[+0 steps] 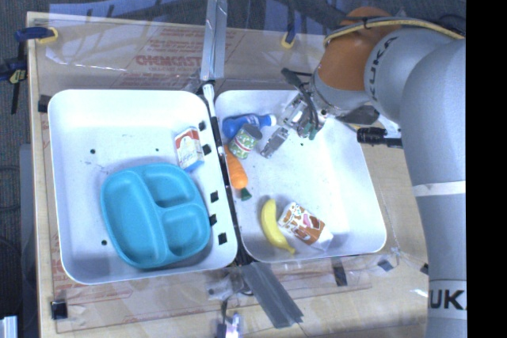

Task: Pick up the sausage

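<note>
My gripper point(273, 143) hangs low over the upper left part of the right bin point(360, 170), coming in from the right under the orange-banded wrist. Its tip is just right of a green can point(242, 144) and a blue bottle point(242, 125). An orange, elongated item with a green end point(237, 172) lies against the bin's left wall, below the can. I see nothing between the gripper's tips. No item here reads plainly as a sausage.
A yellow banana point(272, 225) and a printed carton point(305, 225) lie at the right bin's front. The left bin point(79, 123) holds a blue divided plate point(154, 214) and a small white and red packet point(188, 148). The divider point(222, 194) runs between the bins.
</note>
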Robot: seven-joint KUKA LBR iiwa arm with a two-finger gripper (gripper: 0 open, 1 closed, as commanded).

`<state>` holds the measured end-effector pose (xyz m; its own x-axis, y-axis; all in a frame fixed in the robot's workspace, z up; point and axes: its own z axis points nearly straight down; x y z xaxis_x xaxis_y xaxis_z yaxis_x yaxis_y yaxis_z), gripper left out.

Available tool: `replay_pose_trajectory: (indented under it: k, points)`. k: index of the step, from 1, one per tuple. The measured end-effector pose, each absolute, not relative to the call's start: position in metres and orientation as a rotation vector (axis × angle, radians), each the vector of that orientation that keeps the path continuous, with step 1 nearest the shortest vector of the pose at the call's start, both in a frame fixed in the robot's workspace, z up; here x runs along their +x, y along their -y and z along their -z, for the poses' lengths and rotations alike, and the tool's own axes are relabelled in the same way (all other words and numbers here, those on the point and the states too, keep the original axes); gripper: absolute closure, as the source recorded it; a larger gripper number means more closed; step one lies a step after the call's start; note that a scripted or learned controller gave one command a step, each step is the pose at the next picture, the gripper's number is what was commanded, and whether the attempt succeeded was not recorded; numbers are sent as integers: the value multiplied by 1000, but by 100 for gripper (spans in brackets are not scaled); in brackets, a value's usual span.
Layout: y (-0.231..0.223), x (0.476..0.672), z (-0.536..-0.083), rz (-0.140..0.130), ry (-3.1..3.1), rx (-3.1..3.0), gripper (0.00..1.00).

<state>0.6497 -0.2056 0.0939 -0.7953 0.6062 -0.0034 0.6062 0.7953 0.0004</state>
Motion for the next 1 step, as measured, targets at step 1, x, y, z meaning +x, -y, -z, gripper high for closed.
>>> replay_pose_trajectory:
  k: [1]
  points:
    - [210,585,-155,1,-3020,862,0]
